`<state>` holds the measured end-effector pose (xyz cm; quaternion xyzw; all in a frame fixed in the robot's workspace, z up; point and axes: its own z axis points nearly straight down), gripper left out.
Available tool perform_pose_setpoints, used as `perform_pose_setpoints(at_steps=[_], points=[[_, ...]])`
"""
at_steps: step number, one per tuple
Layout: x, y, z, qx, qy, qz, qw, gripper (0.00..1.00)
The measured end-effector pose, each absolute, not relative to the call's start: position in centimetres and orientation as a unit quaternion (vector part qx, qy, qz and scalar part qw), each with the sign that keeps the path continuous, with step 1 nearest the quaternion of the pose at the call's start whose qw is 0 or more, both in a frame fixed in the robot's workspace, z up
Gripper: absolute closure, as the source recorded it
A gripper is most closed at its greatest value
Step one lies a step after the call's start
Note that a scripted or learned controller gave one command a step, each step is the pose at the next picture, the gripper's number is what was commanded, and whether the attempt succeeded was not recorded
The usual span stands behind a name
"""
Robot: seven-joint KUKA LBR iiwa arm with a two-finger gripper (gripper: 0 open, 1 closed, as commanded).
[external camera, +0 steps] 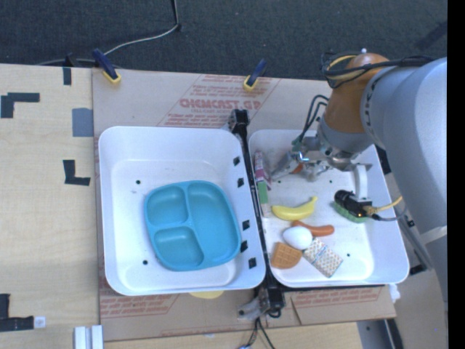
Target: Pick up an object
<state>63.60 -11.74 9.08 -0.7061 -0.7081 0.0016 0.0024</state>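
The metal two-finger claw [299,163] hangs low over the far end of the right shallow white plastic bin [381,267]; how far it is open cannot be told, nor whether it grips anything. Just below it lies a curved yellow plastic banana [294,210], then a white egg [296,236]. A blue three-compartment plastic tray [192,225] sits well left.
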Motion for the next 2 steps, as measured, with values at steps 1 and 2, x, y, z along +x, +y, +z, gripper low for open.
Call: perform_pose_setpoints(at_steps=[1,2], points=[[66.49,-10.60,8.37,-0.708,-0.706,0.0119,0.000,0.00],[66.77,-9.83,9.05,-0.706,-0.708,0.0052,0.001,1.00]])
